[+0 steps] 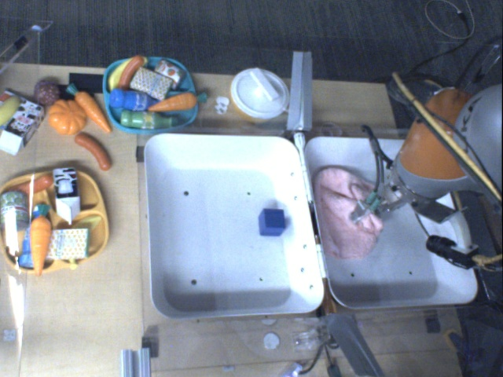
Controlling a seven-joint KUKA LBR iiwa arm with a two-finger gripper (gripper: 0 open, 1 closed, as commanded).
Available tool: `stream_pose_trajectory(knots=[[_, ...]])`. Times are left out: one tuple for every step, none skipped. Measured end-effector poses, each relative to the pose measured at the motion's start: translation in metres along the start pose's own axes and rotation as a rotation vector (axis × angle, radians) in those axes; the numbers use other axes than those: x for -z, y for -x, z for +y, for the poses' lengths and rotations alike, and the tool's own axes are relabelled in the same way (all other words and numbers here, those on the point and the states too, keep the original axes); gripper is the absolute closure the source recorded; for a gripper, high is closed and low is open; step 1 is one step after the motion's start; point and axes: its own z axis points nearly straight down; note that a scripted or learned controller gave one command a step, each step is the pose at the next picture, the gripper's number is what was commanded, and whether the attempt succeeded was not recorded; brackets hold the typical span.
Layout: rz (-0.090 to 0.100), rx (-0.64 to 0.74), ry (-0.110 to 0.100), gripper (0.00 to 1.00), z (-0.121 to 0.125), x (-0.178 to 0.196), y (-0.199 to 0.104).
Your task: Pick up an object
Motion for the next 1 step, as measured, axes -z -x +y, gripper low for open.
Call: stream_pose_trajectory(knots=[[0.002,-0.252,-0.010,1.00,0.0254,0.0804,-0.0491]])
